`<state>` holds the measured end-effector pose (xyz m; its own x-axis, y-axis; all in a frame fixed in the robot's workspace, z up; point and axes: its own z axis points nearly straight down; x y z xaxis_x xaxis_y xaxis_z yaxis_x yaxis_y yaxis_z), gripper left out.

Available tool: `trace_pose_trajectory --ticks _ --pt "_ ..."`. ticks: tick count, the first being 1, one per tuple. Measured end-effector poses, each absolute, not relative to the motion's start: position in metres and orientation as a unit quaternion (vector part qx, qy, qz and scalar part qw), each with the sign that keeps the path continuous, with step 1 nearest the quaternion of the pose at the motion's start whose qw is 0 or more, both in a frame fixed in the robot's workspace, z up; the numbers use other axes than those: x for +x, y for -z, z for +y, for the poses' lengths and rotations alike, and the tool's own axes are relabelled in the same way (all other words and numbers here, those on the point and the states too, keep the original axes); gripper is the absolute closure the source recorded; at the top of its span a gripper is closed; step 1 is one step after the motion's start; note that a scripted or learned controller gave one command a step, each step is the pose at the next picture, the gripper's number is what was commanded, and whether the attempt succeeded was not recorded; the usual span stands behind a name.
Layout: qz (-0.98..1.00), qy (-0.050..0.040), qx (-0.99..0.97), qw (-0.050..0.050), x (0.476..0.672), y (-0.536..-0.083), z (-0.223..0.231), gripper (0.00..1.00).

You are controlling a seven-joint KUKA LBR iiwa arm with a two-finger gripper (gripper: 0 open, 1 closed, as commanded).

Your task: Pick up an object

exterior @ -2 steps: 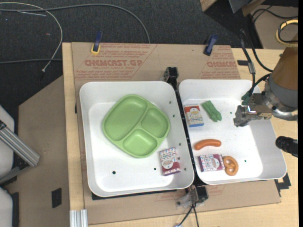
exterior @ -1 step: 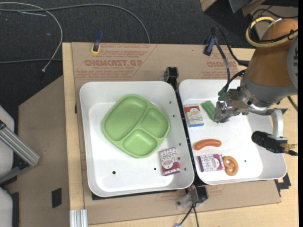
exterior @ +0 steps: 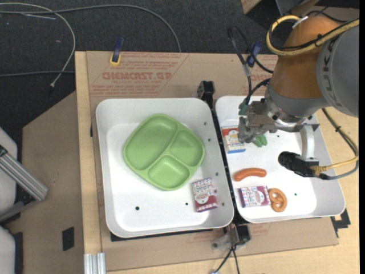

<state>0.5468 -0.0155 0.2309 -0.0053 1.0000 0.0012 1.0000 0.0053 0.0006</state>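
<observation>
The arm is at the reach-and-descend stage of the pick: the gripper (exterior: 251, 131) hangs low over the far-left part of the right bin (exterior: 331, 201), at about ten o'clock from that bin's middle, and nothing can be seen held in it; how far its fingers are spread I cannot tell, since the wrist body hides them from above. The likeliest targets lie right under it: a small green object (exterior: 262, 140) just beside the tool at its four o'clock, and a white-and-red packet (exterior: 234, 141) touching or nearly touching it at eight o'clock. Further down the same bin, toward six o'clock, sit an orange sausage-shaped toy (exterior: 250, 174), a pink-patterned card packet (exterior: 253, 196) and a toy pretzel (exterior: 278, 200), well apart from the tool. The next move, as I judge it, calls for a short straight drop centred on one item, not the gap between the two, then a close and a clean lift; the bin wall and the centre divider are near, so a sideways drift could jam a finger against them. The left bin (exterior: 108, 153) holds a green sectioned plate (exterior: 164, 151) in its middle and another patterned packet (exterior: 203, 194) at five o'clock. Both bins rest on a cardboard sheet (exterior: 142, 73) over dark carpet (exterior: 45, 50), with a loose cable (exterior: 63, 27) trailing at eleven o'clock and a blue clip (exterior: 117, 49) on the cardboard's far edge.
</observation>
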Motion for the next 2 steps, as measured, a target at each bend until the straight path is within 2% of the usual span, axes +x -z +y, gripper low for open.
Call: trace_pose_trajectory --ticks 2 --pt "-0.709 0.002 -0.705 0.0 0.594 -0.244 0.083 1.0"
